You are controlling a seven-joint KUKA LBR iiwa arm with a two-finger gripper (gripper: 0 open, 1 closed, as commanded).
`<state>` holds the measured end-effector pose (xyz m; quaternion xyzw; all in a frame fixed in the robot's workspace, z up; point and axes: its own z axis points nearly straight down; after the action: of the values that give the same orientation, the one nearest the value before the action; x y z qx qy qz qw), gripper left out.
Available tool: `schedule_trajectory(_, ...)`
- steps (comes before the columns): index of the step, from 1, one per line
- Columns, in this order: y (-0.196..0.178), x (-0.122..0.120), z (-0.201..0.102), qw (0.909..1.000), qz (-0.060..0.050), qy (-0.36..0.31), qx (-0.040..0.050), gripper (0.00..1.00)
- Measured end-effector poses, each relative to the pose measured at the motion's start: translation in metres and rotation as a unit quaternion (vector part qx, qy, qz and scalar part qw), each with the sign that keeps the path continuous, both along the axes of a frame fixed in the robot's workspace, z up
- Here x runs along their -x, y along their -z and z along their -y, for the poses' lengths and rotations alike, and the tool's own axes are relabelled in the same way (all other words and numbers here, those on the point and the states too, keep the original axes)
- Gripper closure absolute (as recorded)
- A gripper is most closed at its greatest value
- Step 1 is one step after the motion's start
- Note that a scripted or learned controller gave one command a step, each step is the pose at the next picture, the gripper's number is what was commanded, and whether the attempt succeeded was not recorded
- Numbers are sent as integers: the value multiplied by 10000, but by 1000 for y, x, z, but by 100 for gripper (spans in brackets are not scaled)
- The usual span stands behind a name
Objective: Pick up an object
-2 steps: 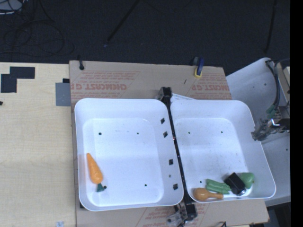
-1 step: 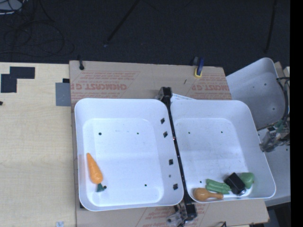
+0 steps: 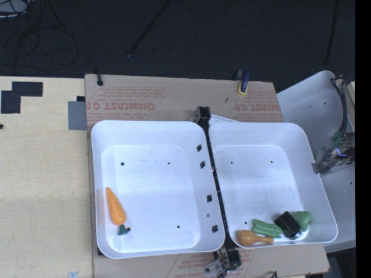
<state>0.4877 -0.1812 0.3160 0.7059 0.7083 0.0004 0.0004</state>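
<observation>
Your black block (image 3: 287, 224) hides part of the green items (image 3: 266, 229); their shape's unclear. Carrot's (image 3: 115, 207) dark tip is too small to read.

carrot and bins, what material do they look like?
Carrot: likely moulded plastic toy; uniform orange, smooth, with a small dark green stub at its end. Bins: probably thin formed plastic; matte white, rounded corners, soft sheen. Neither is certain from this view.
</observation>
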Motion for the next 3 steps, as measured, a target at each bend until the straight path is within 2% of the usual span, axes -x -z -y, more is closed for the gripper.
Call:
schedule_trajectory(1,-26,3,-68,10000,-3,-17,-7,100)
schedule_trajectory(2,29,-27,-110,10000,-43,-2,-9,100)
schedule_trajectory(3,-103,-30,-202,10000,52,-42,-14,100)
